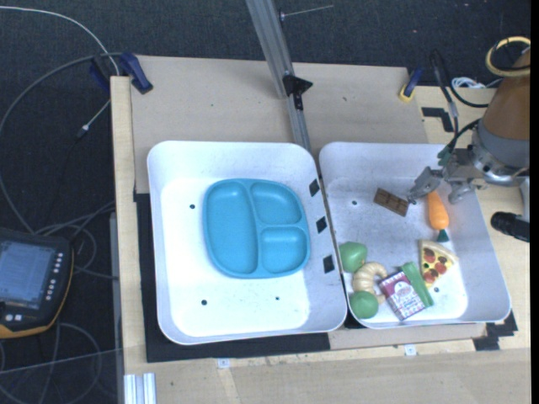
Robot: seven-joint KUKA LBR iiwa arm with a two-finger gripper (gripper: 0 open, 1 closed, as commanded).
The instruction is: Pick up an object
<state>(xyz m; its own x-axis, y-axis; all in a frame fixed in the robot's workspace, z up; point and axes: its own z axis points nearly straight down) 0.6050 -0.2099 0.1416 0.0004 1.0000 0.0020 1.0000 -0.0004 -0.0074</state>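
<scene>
Just below your spread, empty jaws (438,185), the carrot (437,212) may roll aside if you close off-centre.

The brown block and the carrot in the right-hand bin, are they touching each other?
Apart. The camera view shows bare white bin floor between the brown block and the orange carrot, with the gripper hanging above that stretch.

Table (227,99) is tan wood. A black mat (152,343) lies on it, under two white bins: left bin (168,251) and right bin (362,162) touching side by side. Blue clamps (135,72) grip the table's far edge, beyond the left bin.
</scene>
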